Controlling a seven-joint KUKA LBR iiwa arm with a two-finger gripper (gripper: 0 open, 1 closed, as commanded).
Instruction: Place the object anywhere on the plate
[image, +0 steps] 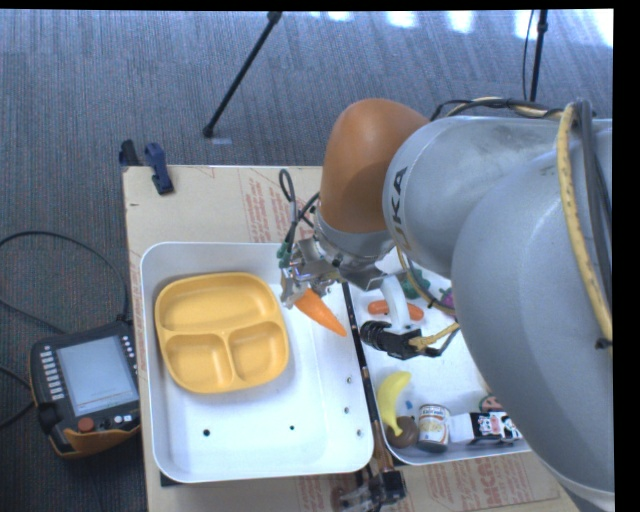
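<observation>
An orange toy carrot (322, 312) hangs at a slant over the right side of the left bin (260, 430), just right of the plate. My gripper (296, 290) comes down from the grey and orange wrist and is shut on the carrot's thick upper end. The carrot's tip points down and to the right, toward the wall between the bins. The yellow plate (165, 310) has three compartments and lies flat in the left bin's upper left part, with nothing on it. The carrot is a short way off the plate's right rim.
The right bin (455, 375) holds a banana (393, 395), a small can (432, 427), a black-and-white box (492, 427) and an orange item (400, 310). The arm's bulk covers most of that bin. A blue clamp (155, 167) sits on the bench's far left corner.
</observation>
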